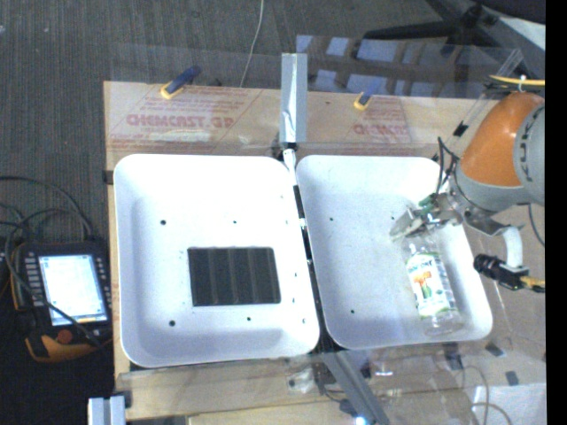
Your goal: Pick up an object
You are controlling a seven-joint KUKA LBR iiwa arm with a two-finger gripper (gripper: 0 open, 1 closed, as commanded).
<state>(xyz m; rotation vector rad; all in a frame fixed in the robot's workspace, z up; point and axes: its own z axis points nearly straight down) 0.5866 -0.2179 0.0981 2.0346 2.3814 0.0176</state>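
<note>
A clear plastic bottle (pixel 431 283) with a green and orange label lies on its side near the right bin's (pixel 354 237) right wall, cap end toward the near edge. A dark ribbed rectangular pad (pixel 234 275) lies flat in the middle of the left bin (pixel 151 211). My gripper (pixel 415 220) hangs low over the right bin's right side, just above the bottle's far end. Its fingers are splayed apart with nothing between them. The orange band of the arm (pixel 498 153) sits above and to the right of it.
A grey metal post (pixel 292 104) stands at the back between the bins. Blue and yellow clamps (pixel 180 81) hold the board at the rear. A handheld pendant (pixel 64 290) with a lit screen lies on the floor to the left.
</note>
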